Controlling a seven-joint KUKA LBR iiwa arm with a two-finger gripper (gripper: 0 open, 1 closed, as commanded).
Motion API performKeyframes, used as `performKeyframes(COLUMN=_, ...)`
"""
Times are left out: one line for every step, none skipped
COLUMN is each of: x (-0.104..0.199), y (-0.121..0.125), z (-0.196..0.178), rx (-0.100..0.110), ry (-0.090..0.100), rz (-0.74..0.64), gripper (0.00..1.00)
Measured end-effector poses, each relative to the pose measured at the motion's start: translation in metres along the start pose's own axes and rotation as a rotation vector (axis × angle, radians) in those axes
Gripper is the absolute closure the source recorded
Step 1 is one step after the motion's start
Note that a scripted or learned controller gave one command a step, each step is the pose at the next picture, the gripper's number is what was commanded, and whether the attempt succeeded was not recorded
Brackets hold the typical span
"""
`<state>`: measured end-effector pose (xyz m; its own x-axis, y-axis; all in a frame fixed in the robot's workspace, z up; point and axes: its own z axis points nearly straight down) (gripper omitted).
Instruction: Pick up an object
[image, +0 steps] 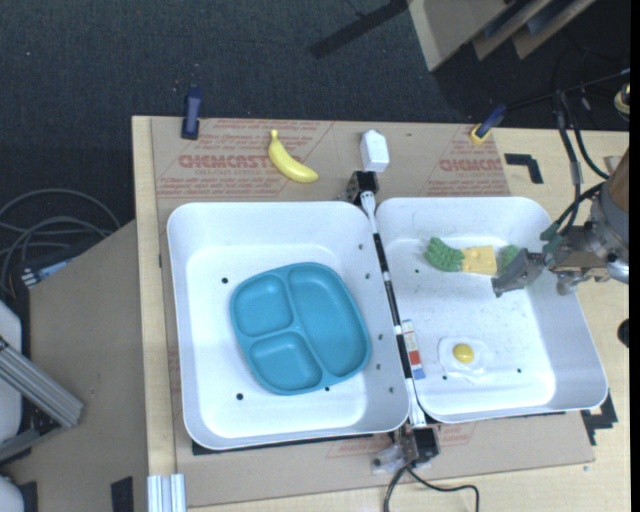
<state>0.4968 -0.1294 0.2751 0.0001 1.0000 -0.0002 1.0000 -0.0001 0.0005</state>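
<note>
- Gripper (512, 272) sits low in right bin (530, 385), at right end of a small cluster: green broccoli piece (443, 253), yellow block (480, 260).
- Fingers: can't tell if spread or closed; no object seen between them.
- Progress: pick not done, nothing lifted; grasp and lift remain, by my read.
- Cluster long axis runs left-right, broccoli end toward blue divided plate (298, 326) in left bin (200, 250).
- Fried egg toy (464, 356) lies apart, nearer front.

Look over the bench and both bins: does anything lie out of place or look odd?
Yes. A toy banana lies on the bench behind the left bin, outside both bins, while the other food pieces sit in the right bin.
</note>
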Motion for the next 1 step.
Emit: performKeyframes(x=0.0220, y=0.0445, z=0.0694, rx=0.003, ry=0.001, rz=-0.001, gripper=0.00)
